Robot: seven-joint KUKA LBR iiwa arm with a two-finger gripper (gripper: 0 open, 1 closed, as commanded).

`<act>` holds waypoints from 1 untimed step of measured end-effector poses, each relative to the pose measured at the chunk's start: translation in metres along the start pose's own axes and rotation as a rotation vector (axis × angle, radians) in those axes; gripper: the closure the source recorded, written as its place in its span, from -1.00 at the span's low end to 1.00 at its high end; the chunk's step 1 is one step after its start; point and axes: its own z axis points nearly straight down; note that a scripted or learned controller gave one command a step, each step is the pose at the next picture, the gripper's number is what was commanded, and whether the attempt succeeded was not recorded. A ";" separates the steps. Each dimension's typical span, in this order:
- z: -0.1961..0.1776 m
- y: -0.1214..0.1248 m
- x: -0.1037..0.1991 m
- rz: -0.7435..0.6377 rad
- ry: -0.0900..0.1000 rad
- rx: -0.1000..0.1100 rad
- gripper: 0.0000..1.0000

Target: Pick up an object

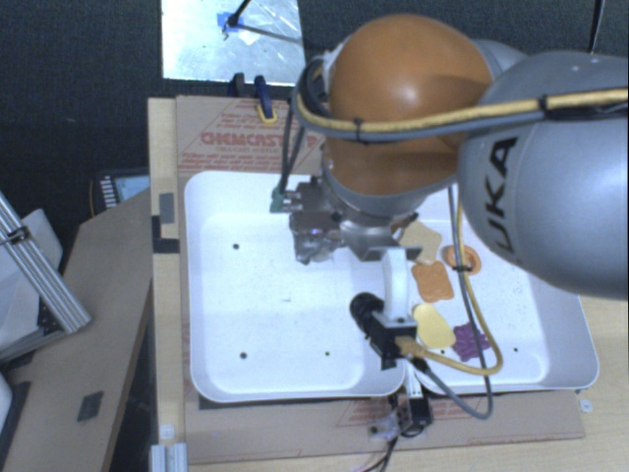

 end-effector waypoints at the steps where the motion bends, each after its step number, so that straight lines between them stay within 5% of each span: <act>1: 0.240 0.026 0.028 0.005 -0.004 0.009 1.00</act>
